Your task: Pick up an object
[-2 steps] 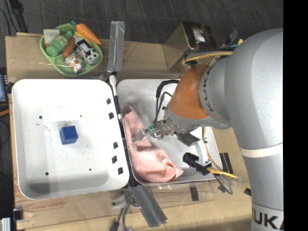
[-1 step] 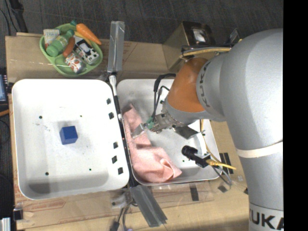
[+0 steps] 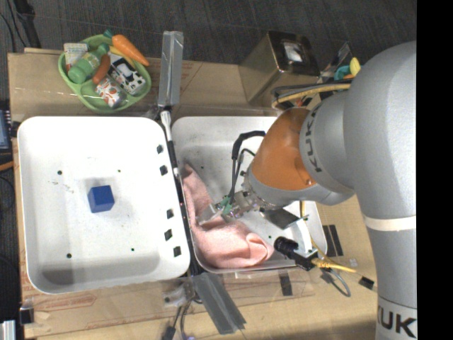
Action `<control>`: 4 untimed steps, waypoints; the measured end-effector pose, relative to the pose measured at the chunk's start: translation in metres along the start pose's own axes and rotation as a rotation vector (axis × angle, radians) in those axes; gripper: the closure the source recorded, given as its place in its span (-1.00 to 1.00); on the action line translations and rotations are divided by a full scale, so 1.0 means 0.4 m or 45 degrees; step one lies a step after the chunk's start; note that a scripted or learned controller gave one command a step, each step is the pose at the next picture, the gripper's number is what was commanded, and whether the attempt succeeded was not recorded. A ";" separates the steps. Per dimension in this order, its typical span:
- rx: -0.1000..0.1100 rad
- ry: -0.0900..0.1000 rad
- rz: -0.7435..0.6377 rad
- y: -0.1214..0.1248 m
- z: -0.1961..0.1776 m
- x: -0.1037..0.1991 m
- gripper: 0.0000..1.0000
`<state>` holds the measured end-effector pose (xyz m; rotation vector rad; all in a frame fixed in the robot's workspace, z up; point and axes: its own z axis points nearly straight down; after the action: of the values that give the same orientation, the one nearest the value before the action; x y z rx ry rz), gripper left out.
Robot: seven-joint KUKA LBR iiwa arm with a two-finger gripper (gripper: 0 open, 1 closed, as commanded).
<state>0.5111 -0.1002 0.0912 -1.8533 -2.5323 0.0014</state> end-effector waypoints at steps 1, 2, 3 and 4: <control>0.002 0.001 -0.006 0.001 -0.024 0.000 1.00; 0.002 0.000 -0.007 0.001 -0.024 0.000 -1.00; 0.004 0.001 -0.012 0.002 -0.047 0.000 1.00; 0.004 0.001 -0.012 0.002 -0.047 0.000 -1.00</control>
<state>0.5120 -0.0999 0.1100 -1.8398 -2.5391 0.0048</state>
